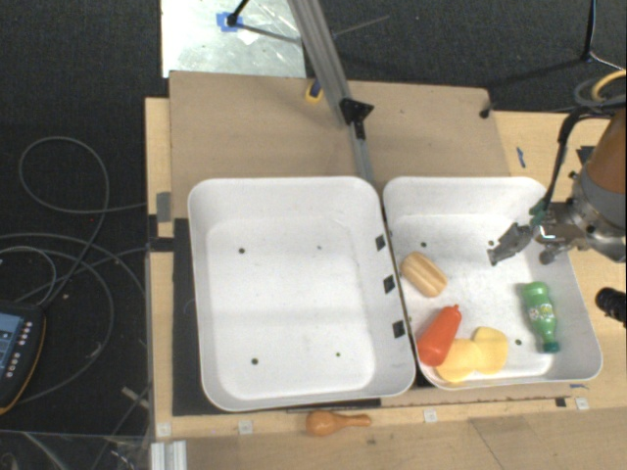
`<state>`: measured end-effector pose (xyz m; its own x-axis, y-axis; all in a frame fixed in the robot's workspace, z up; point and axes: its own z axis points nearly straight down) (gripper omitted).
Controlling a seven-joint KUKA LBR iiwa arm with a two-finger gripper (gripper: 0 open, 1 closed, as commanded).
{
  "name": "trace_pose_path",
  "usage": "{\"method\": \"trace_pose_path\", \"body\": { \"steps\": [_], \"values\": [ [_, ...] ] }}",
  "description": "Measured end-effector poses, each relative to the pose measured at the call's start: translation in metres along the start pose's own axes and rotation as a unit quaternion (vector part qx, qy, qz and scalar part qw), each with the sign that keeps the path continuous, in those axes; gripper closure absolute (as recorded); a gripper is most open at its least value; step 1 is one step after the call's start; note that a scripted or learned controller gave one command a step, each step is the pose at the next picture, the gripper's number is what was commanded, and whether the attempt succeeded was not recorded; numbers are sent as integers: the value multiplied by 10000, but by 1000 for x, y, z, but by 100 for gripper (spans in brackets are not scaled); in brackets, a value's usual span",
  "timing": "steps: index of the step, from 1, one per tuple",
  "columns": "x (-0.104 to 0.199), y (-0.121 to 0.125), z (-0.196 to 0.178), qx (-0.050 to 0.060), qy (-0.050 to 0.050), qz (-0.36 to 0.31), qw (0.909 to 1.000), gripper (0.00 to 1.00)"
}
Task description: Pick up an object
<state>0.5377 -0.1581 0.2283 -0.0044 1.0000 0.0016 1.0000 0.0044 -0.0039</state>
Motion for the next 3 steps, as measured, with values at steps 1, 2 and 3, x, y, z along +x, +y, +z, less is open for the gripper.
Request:
{"method": "trace_pose_path", "body": {
  "steps": [1,2,3],
  "values": [
    [0,1,-2,-25,-6,5,10000,0],
    [-1,-3,60,5,1,21,10000,0],
    [3,-9,121,9,4,19,10000,0]
  ]
}}
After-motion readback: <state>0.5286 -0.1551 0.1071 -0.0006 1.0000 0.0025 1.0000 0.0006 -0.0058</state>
